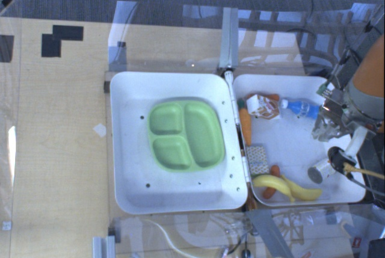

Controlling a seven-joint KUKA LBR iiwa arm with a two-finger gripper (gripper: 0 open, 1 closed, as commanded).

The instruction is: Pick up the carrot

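The carrot (245, 125) is a slim orange stick lying lengthwise against the left wall of the right bin (289, 83). My gripper (325, 130) hangs over the right side of that bin, well to the right of the carrot and apart from it. I see nothing held in it. The arm's orange band (368, 79) shows at the right edge.
Near the carrot lie a small white and red carton (262, 106), a blue bottle (299, 109) and a speckled sponge (257, 159). A banana (290, 187) and a small red piece (271, 182) sit at the front. A grey utensil (316, 174) lies below the gripper. The left bin (129, 130) holds a green divided plate (183, 135).
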